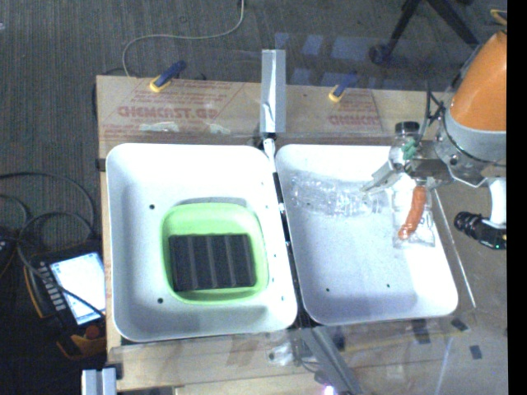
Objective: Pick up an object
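Note:
In the right bin [370, 282], an orange carrot-like piece [413, 211] in a clear wrapper lies against the right wall. A crumpled clear plastic item [325, 194] sits near the bin's far left. My gripper [394, 169] hangs over the bin's far right corner, just above and left of the orange piece and to the right of the clear plastic. Nothing can be seen held in it. The left bin [123, 220] holds a light green tray with a dark ribbed insert [214, 257].
The arm's grey wrist and orange band [486, 81] fill the upper right. A vertical metal post [272, 97] stands behind the seam between the bins. Two clamps [167, 75] sit on the cardboard backing. Cables and a device lie on the floor at left.

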Motion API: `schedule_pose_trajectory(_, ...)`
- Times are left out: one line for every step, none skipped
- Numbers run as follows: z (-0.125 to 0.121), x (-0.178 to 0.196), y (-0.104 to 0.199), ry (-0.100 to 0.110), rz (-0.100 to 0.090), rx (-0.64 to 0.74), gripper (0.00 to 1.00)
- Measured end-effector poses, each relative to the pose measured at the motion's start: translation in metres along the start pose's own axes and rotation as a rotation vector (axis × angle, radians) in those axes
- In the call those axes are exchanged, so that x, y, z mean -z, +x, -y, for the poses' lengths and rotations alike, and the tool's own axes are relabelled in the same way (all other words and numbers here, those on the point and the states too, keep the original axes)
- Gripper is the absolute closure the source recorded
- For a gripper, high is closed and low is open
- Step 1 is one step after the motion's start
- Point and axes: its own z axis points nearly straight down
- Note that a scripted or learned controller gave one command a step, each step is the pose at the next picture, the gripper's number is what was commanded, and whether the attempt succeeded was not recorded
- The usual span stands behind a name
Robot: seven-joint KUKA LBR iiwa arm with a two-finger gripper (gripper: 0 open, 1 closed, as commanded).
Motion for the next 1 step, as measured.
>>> schedule_pose_trajectory(-0.0293, -0.0615, -0.0433, 0.000, 0.001, 0.219, 0.00)
